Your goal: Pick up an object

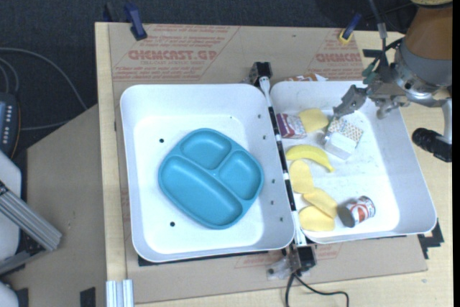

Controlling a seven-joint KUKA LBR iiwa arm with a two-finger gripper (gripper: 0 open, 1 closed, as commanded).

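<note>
Two shallow white bins sit side by side on a cardboard-covered bench (215, 47). The left bin (144, 154) holds a blue divided plate (210, 177), lying flat near the bin's middle, tilted diagonally to the bin's walls. The right bin (402, 183) holds the loose objects: a banana (310, 155) lying roughly across the bin's left half, a small red-and-white packet (290, 125) against the left wall just above it, a pale yellow piece (313, 118) beside the packet, and two or three more pale yellow pieces (313, 199) strung down the left wall toward the near corner. A small can (356, 211) with a red label lies on its side near the front wall, just right of the lowest yellow piece. A white box with a patterned top (343, 136) sits right of the banana, close to it. The arm (431, 32) comes in from the right, orange band above grey wrist. The gripper (348, 104) hangs over the far part of the right bin, just above the patterned box; whether it touches the box cannot be told. Whether the claw is spread or closed cannot be told either; nothing shows between its tips.
</note>
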